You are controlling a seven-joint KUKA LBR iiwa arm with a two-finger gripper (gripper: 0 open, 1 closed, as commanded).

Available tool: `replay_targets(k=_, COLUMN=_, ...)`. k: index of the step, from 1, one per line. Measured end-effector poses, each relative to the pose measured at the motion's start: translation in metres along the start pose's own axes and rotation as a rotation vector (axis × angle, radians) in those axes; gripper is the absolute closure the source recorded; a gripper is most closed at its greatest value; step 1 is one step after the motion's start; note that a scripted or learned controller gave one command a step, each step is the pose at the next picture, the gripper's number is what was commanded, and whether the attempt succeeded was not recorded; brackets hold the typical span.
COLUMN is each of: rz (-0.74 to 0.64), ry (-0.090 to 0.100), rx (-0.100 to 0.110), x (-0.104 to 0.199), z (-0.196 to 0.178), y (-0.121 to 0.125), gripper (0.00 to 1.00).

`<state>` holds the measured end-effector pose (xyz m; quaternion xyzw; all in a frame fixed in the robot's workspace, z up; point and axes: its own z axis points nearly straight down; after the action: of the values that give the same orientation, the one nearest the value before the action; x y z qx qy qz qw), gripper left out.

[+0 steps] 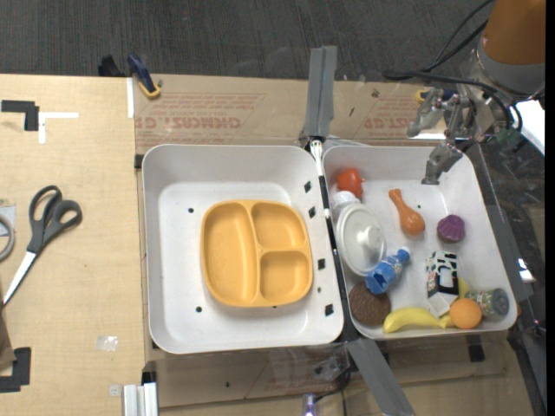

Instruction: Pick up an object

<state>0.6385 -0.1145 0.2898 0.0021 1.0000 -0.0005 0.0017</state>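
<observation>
1. The pincer (436,165) is hanging above the far right corner of the right bin (486,189), on the grey arm (512,24) with the orange band. Nothing is showing between its fingers, and whether they are spread or pressed together I cannot tell from this slant.

2. The task's things are all lying in the right bin: an orange drumstick-shaped toy (406,212) nearest the pincer, a purple round piece (450,228) just beside that toy, a red-orange ball (349,180) by the bin's left wall, a silver lid (361,237), a blue bottle (387,270), a brown disc (369,303), a banana (414,320), an orange fruit (466,313) and a black-and-white carton (443,274).

3. In my judgement, the drumstick toy or the purple piece is looking like the best target, since both are sitting apart from the crowded near end of the right bin.

4. A good descent is calling for the fingers straddling the toy's narrow neck, across its long axis, with the pincer centred before closing.

5. The risk lies in the round shapes rolling away; the banana and orange fruit are touching, so a grasp there could be nudging both.

6. The left bin (165,232) is holding a yellow divided tray (257,253); scissors (39,232) are lying on the bench (69,319), well apart from the right bin.
</observation>
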Motion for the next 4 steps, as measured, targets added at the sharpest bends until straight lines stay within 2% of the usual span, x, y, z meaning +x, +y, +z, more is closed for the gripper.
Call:
replay_targets(k=1, rz=0.177, ry=0.000, rx=0.000, x=0.003, z=0.152, y=-0.036, gripper=0.00)
replay_targets(k=2, rz=0.263, ry=-0.001, rx=0.000, x=0.008, z=0.196, y=-0.026, gripper=0.00)
replay_targets(k=3, rz=0.292, ry=0.000, rx=0.000, x=0.073, z=0.197, y=-0.032, gripper=0.00)
replay_targets(k=4, rz=0.374, ry=-0.003, rx=0.000, x=0.002, z=0.195, y=-0.029, gripper=0.00)
